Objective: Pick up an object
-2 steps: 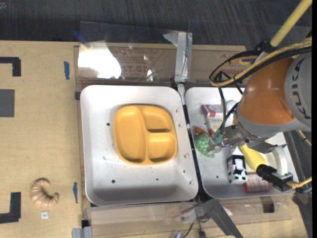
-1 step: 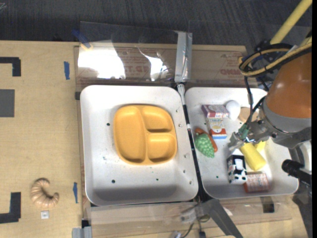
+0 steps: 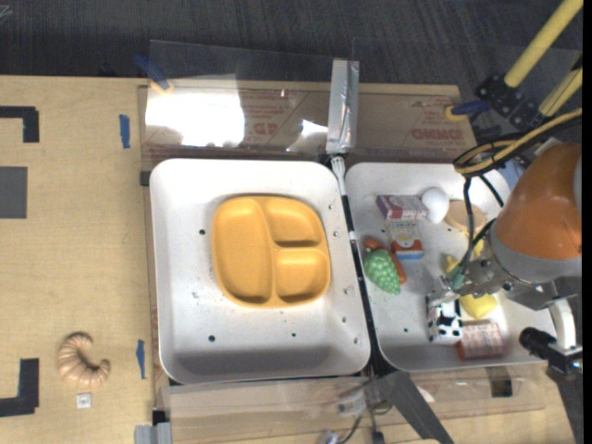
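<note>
From the overhead camera, I take the black-and-white carton (image 3: pixel 445 320) in the right bin (image 3: pixel 407 340) as my target, just beside the yellow piece (image 3: pixel 478 305). I judge it light, stiff and smooth-sided, best pinched across its flat faces. My tool (image 3: pixel 460 285) sits low right over that cluster; I cannot tell how it stands or whether it touches anything.

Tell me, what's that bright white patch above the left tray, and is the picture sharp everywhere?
In the camera view, the patch is glare from overhead light on a clear plastic sheet; the yellow plate looks crisp, the small toys in the right bin are soft and hard to read, and the orange arm looms slightly blurred.
</note>
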You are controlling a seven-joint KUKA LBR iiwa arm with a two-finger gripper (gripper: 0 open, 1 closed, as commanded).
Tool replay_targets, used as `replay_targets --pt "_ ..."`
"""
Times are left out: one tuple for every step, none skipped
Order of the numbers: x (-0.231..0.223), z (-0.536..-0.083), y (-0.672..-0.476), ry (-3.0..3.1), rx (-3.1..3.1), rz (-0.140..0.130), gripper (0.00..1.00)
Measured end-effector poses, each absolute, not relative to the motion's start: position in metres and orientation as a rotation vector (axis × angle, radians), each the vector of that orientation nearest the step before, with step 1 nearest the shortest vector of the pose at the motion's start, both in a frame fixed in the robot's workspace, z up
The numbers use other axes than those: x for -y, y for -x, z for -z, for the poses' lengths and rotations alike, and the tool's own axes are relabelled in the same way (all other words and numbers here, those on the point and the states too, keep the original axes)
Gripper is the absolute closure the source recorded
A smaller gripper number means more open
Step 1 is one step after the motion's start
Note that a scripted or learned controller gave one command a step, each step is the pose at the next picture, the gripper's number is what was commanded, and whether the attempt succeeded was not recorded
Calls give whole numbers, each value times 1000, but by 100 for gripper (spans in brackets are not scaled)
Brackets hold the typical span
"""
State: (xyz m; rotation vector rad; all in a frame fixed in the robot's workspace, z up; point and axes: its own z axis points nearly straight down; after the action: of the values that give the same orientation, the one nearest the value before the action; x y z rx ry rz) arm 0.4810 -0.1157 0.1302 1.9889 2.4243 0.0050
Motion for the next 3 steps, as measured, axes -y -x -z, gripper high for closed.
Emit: replay_targets --pt "96 -121 -484 -1912 -2483 -14 100" --pt "2 -186 -481 -1486 -2763 -6 100" --pt "-29 -262 -480 -2045 -2382 -4 100"
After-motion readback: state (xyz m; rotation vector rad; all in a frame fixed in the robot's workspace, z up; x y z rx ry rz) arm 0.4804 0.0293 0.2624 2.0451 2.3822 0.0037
